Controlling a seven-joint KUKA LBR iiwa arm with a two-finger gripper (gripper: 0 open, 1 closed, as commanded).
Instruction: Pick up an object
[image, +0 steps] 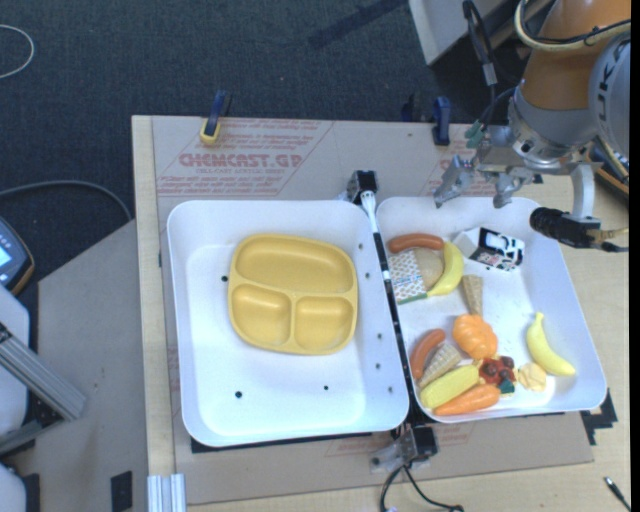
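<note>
Your gripper hangs over the back rim of the right bin, up near the top right of the camera view. The fingers look spread apart, with nothing between them. It touches no object.

Everything you could pick lies below it in the frame, toward the near side of that bin. Closest are the sausage, long axis left-right, and the small black-and-white toy, just down from the tool. A banana runs up-down beside them. Further off: orange, carrot, second banana.

The left bin holds a yellow divided plate, well apart from the tool.

Probably you need to come forward and down.
</note>
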